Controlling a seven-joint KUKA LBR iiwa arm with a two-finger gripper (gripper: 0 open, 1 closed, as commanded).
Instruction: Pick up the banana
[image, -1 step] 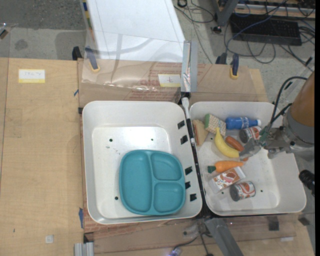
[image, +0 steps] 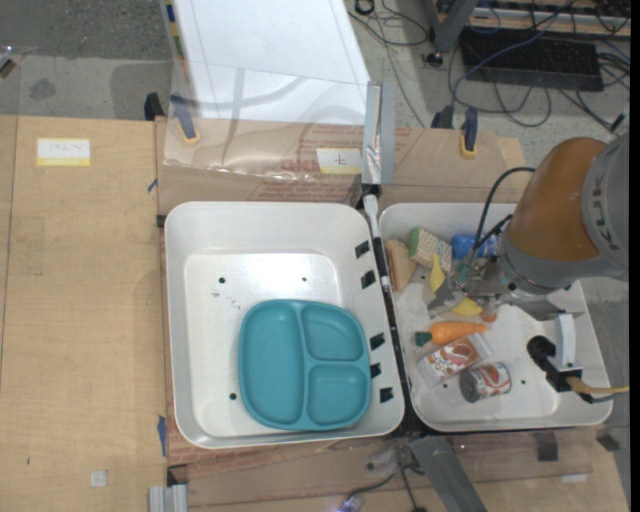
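Banana, the yellow curved plastic fruit (image: 438, 274), lies in the right-hand white bin (image: 520, 398), toward its upper left part, standing a bit on a slant among other play food. Just left of it is a tan wedge like a slice of bread (image: 401, 264), above it a speckled beige block (image: 430, 244), and to its right a blue object (image: 463, 246) half hidden by cables. Below it an orange carrot-shaped piece (image: 458, 332) lies across the bin floor, and further down are a red-and-white packet (image: 452, 358) and a small tin can on its side (image: 486, 381).

The gripper (image: 468, 292) hangs just beside the banana, low over the pile, with the grey arm and its orange band (image: 560, 215) reaching in from the right. Whether it is open or closed I cannot tell from here; the wrist and cables cover it.

My worry is the crowding. The banana is touching or nearly touching its neighbours, so a descent slightly off could close on the beige block or the carrot instead, or pinch the banana's thin end and let it swing out. A push from the side might also wedge it under the bread slice against the bin wall.

The left bin (image: 190, 300) holds a teal divided plate (image: 303, 365), well apart from all this.
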